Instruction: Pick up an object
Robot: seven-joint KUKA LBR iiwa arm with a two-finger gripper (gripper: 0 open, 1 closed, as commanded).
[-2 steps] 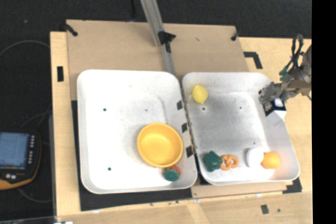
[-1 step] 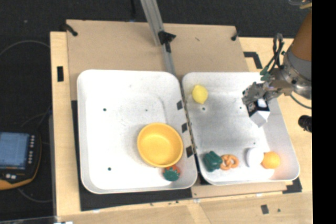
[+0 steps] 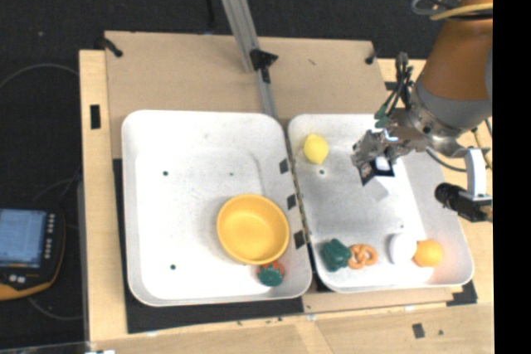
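My gripper (image 3: 371, 162) hangs over the upper middle of the right bin (image 3: 357, 203); its fingers are too small and dark to read, and nothing shows between them. A yellow lemon-like object (image 3: 315, 149) lies to its left near the bin's top left corner. Along the bin's front lie a dark green object (image 3: 335, 254), an orange pretzel-shaped object (image 3: 362, 255), a white object (image 3: 401, 248) and an orange ball (image 3: 428, 253).
The left bin (image 3: 166, 178) holds a yellow bowl (image 3: 253, 228) with a small green and red object (image 3: 271, 273) just in front of it. A grey metal post (image 3: 241, 21) slants down to the gap between the bins. A handheld pendant (image 3: 25, 249) lies at far left.
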